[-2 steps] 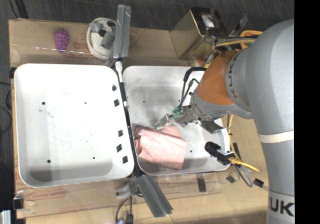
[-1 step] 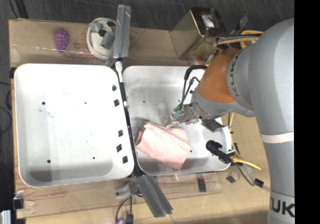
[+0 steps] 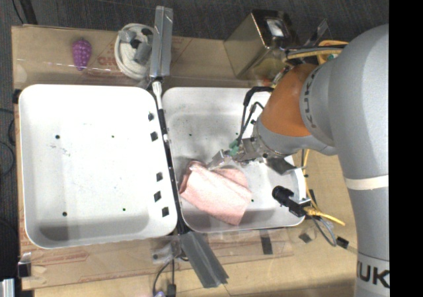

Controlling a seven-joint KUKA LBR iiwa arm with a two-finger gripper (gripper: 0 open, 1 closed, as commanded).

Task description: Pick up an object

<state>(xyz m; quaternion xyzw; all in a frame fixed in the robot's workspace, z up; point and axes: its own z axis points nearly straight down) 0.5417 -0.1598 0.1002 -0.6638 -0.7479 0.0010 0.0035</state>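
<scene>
Soft pink folded cloth (image 3: 215, 191), right bin (image 3: 198, 107)

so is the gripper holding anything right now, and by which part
Cannot be told. The gripper is low in the right bin, at the upper edge of the pink cloth, but a grasp isn't visible.

Big grey arm (image 3: 353, 130) fills the right side, smooth and rounded, a matte cylinder of a link. Above the wrist sits the orange band (image 3: 285, 105), glossy and curved. A pale, lighter ring crosses the grey casing lower down, and white letters "KU" show at the bottom corner. Black cables (image 3: 248, 112) loop along the wrist, running down to the dark metallic gripper (image 3: 236, 151). Yellow and orange wires poke out near the arm's upper edge, behind the orange section.
</scene>
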